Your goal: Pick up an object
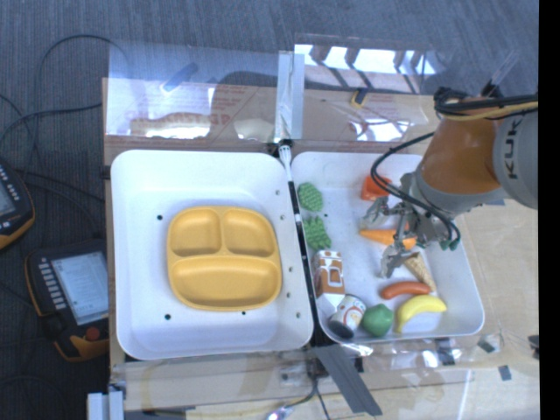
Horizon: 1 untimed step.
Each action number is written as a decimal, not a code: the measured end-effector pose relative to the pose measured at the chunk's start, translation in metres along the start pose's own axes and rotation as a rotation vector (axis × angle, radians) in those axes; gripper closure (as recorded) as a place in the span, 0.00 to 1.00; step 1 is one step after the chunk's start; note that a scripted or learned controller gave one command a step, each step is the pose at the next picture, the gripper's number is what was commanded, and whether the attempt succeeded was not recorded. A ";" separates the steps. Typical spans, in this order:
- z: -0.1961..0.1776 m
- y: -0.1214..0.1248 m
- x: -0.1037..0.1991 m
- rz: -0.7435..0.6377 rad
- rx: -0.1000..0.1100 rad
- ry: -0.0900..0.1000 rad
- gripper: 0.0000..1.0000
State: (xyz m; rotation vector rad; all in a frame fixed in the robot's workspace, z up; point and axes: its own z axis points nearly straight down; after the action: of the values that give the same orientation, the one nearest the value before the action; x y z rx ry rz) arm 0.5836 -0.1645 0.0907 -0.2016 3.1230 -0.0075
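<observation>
Claw point(404, 232) hovers, fingers spread, over the carrot point(378, 234); grasping nothing.

1 fixed camera, mounted above the bench point(219, 103), looking down at a slant. Both white bins fit in frame side by side: left bin point(140, 199) toward image left, right bin point(459, 309) toward image right. Far bench edge sits at image top, near edge at bottom. Mid-range standoff, enough to catch dark carpet point(175, 7) beyond the bench and at left. The arm point(472, 151) enters from image right. No 2nd view, so no overlap.
</observation>
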 end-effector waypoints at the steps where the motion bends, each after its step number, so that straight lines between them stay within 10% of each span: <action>1: -0.001 0.047 -0.009 -0.021 -0.001 -0.004 0.00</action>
State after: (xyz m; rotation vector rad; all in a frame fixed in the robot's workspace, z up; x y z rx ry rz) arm 0.5862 -0.1166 0.0911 -0.2336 3.1167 -0.0056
